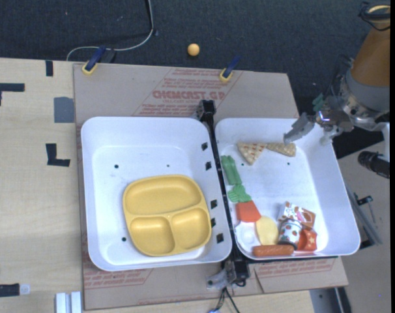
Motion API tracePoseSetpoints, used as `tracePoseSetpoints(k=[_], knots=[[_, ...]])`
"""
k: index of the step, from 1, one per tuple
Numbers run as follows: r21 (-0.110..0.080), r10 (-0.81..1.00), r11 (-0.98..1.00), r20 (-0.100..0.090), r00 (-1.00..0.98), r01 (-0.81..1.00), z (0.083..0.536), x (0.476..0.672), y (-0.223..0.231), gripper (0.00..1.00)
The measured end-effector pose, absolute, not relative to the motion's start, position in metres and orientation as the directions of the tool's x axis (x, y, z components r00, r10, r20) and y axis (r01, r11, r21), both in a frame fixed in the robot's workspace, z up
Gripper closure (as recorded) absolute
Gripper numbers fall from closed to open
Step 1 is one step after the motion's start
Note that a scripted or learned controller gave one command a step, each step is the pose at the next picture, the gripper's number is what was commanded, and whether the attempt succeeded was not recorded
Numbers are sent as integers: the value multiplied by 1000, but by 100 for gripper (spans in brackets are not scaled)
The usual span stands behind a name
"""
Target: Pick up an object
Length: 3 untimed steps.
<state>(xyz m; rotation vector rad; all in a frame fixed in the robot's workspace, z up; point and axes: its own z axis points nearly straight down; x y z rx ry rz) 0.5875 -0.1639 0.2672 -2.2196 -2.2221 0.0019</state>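
A grey robot arm [370,57] with an orange band reaches in from the right, its gripper [295,133] poised over the far edge of the right white bin [337,194]. Whether its fingers are apart or together cannot be told. Just beside and below the tip lie two waffle-like wedges [263,150]. Farther toward the near edge sit a green toy vegetable [233,178], an orange-red piece [248,211], a yellow piece [266,229], a sausage [273,250] and a small packet [295,224]. Well to the left, the left white bin [106,142] holds a yellow divided tray [165,212].
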Motion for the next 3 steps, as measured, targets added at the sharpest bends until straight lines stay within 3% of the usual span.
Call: tracePoseSetpoints(k=[1, 2, 3], knots=[[-14, 1000, 4, 4, -4, 1000, 100, 598, -117, 0], [-24, 1000, 0, -3, 0, 1000, 82, 666, -100, 0], [-16, 1000, 0, -3, 0, 1000, 93, 665, -100, 100]])
